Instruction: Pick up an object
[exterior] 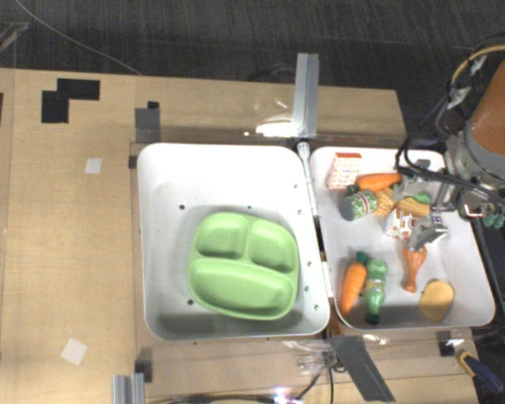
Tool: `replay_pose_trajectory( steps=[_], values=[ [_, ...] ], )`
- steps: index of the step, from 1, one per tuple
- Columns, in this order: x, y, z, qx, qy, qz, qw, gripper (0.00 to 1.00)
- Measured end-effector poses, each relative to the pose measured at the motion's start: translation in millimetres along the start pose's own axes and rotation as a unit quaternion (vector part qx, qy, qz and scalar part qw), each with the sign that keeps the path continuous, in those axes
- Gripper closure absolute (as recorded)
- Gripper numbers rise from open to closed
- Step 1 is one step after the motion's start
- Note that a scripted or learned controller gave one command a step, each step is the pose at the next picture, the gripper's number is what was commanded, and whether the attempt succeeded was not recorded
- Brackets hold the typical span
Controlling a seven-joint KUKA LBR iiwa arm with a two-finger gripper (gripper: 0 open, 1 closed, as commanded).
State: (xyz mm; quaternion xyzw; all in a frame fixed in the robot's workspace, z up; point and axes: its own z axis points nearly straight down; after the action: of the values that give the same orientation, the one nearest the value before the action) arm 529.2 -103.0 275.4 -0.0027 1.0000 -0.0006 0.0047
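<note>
Going left to right, the green three-compartment plastic plate (244, 265) is sitting in the left white bin (164, 225), out of play. In the right white bin (480, 301), the orange plastic drumstick (413, 268) is lying just under the arm's hand (422, 232), long axis pointing toward the near rim. Can't tell how the hand is set, and nothing is visibly in it.
</note>
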Motion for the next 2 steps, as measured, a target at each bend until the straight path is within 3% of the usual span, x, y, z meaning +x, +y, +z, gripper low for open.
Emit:
replay_pose_trajectory(
  steps=[1, 2],
  values=[
    [32.1, -32.1, 134.9, -0.001, 0.006, 0.003, 1.0000, 0.00],
    [38.6, -24.1, 183.9, 0.002, -0.005, -0.016, 0.9999, 0.00]
  ],
)
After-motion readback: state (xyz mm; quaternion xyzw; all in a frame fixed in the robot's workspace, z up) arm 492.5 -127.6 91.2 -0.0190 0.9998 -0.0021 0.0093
